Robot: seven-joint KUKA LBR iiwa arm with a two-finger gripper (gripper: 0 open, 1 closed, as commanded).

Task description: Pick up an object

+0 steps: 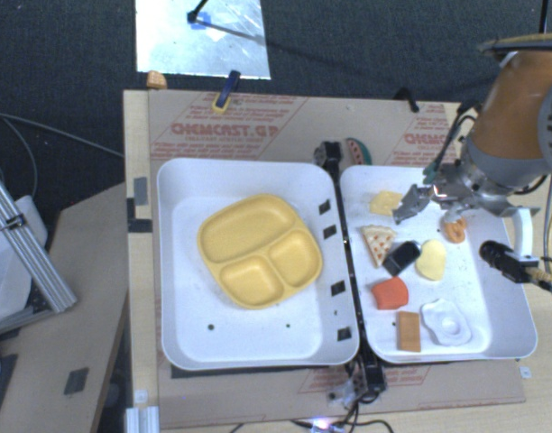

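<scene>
My gripper [431,213] hangs over the back part of the right bin [510,336], open with nothing between its fingers. One finger [409,208] points toward a pale yellow piece [384,203]; the other stands just above a small orange-brown item [454,232]. In front of the gripper lie a pizza slice [378,242], a black object [401,258] and a yellow lemon-like piece [431,260]. Nearer the front are a red piece [391,292], a tan block [408,330] and a white fried egg [446,321].
The left bin [181,332] holds a yellow divided plate [260,249]. A black part of the arm [503,260] juts over the right bin's right side. Cardboard [285,124] lies behind the bins, and a metal frame [23,242] stands at the far left.
</scene>
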